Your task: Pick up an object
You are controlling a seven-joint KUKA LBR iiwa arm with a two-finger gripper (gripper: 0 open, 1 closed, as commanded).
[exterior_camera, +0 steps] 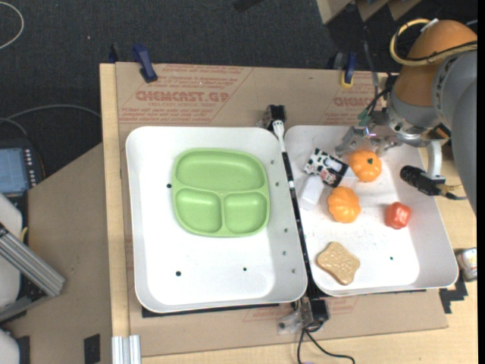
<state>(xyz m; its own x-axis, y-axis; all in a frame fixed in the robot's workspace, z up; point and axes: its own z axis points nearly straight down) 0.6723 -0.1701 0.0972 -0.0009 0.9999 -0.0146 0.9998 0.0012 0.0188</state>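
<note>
Red "CHEMCAST" lettering point(182, 95) marks the brown bench board point(227, 82).

Readable text, operator: you have one legible marking. The brown board point(227, 89) lying on the counter under both bins carries red printed lettering along its far edge, behind the left bin point(144, 203). It reads "CHEMCAST GP" point(182, 95) in large block capitals. Above it runs a line of much smaller red print, too fine for you to read. A second patch of the same red printing sits on the board behind the right bin point(432, 233), near the arm; it is partly covered and you cannot make out its letters. The black-and-white patterned item point(326, 165) in the right bin shows no legible characters.
</note>
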